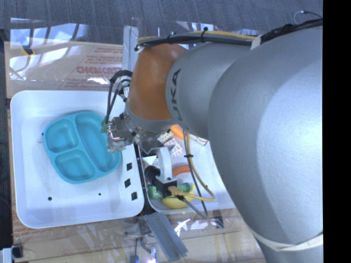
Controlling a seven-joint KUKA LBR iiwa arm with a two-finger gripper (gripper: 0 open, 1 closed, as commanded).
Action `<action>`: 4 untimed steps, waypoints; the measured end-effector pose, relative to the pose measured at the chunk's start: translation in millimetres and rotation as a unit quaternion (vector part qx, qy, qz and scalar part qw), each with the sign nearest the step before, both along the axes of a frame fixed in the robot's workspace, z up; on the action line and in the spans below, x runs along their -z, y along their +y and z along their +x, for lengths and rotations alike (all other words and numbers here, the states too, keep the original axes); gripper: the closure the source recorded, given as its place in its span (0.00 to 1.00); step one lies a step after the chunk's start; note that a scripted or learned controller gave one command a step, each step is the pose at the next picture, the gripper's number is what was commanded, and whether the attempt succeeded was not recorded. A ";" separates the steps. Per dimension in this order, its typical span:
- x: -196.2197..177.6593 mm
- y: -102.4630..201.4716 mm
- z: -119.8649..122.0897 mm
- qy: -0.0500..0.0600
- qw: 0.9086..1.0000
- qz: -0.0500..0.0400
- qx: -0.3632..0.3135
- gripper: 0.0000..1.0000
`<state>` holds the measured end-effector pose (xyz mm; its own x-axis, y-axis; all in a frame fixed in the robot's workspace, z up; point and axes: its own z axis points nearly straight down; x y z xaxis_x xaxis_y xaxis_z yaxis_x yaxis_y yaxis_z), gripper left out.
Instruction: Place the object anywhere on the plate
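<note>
Grey arm (263, 125) over the bins, tool (115, 133) at blue plate's (74, 147) right edge, grip state indiscernible.

Left white plastic bin (33, 201) had open floor around the blue three-compartment plate (77, 147), esp. lower left. Grey arm w/ orange band (219, 108) blocked most of right bin (215, 177).

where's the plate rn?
The blue plate lies in the left white bin, toward its upper half. Its right edge sits beneath the gripper, which reaches in from the right.
</note>
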<state>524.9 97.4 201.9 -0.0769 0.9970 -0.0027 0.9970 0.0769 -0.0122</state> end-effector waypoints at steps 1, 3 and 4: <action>-4.1 45.5 35.1 -0.003 0.987 0.002 -0.158 1.00; -9.5 40.3 -13.6 -0.001 0.980 0.002 -0.200 1.00; -9.4 40.4 -13.6 -0.001 0.980 0.002 -0.200 0.00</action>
<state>511.3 137.8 211.3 -0.4613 0.8872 0.0011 0.8872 0.4613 -0.0094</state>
